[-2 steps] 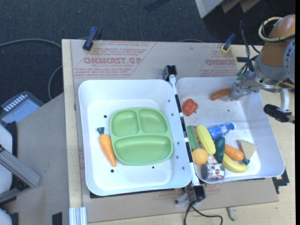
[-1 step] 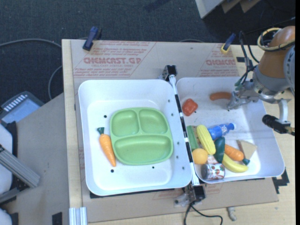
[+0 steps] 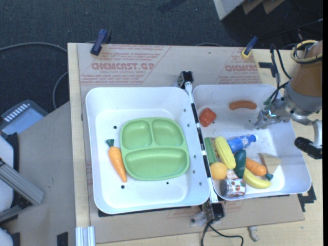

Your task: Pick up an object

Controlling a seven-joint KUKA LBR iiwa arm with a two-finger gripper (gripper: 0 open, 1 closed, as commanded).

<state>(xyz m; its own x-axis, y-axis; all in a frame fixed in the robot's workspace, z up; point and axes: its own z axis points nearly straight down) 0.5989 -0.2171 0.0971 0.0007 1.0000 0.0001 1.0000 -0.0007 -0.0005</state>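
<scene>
Looking down at: a pale wooden bench [image 3: 154, 60] printed with red lettering, and I see dark carpet across the top of the frame.
Surroundings: a blue clamp [image 3: 99, 41] sits on the bench's upper left edge, and a second blue and yellow clamp [image 3: 249, 46] on its upper right edge.
Bins: I count two, the left bin [image 3: 97, 137] and the right bin [image 3: 302, 173], touching at centre frame.
Left bin contents: one green divided plate [image 3: 154, 148] in the middle, and one toy carrot [image 3: 117, 161] just beside the plate's left rim.
Right bin count: one sausage [image 3: 242, 105], one red tomato [image 3: 207, 117], one corn cob [image 3: 225, 152], one blue bottle [image 3: 240, 142], one orange [image 3: 218, 170], one banana [image 3: 256, 179], one small carrot [image 3: 254, 167], one tan wedge [image 3: 270, 163], one printed can [image 3: 234, 186].
Nearest thing's look: the sausage is slim, reddish orange, lying flat near the upper wall of the right bin, apart from the pile.
Arm: it enters at right frame.
Gripper [image 3: 266, 116]: low over the right bin, right of the sausage; I cannot tell how its end stands.
</scene>
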